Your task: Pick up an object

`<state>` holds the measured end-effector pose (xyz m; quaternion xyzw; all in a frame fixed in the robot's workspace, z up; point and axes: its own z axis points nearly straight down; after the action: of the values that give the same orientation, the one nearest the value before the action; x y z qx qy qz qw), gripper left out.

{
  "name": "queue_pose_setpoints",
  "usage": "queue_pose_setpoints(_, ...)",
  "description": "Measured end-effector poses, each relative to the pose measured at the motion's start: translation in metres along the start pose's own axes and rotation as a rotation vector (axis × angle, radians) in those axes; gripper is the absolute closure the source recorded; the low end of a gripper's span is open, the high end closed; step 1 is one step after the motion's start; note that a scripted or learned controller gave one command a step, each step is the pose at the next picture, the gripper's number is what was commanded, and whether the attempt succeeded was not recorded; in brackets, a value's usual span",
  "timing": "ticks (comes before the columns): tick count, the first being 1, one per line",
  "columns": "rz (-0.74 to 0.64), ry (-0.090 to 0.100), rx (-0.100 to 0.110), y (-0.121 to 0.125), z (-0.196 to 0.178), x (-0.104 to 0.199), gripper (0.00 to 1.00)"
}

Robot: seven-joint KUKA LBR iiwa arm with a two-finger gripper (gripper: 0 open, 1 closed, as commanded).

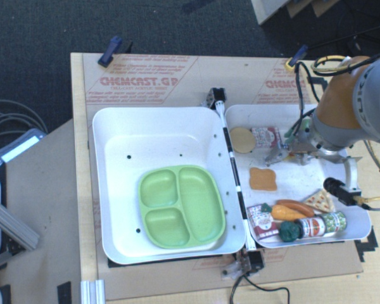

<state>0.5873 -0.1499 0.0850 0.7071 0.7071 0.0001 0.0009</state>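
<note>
Bench holds two white bins; gripper (284,152) sits low in right bin (266,114) beside a small packet (264,136), jaw state indeterminate, nothing visibly held, so pick not yet done.

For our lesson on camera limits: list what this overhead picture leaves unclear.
- End effector: small and blurred in the camera view; finger state unreadable.
- Crinkled red-and-white packet: its right part hidden by the end effector.
- Labelled green-capped bottle: label print too small to read.
- Grey arm with orange band: cut off by the right edge.
</note>
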Motion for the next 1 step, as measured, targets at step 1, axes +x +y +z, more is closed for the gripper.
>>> queue_pose_setpoints(1,-0.001,0.002,-0.001,-0.0371,-0.0004,0.0497,0.0)
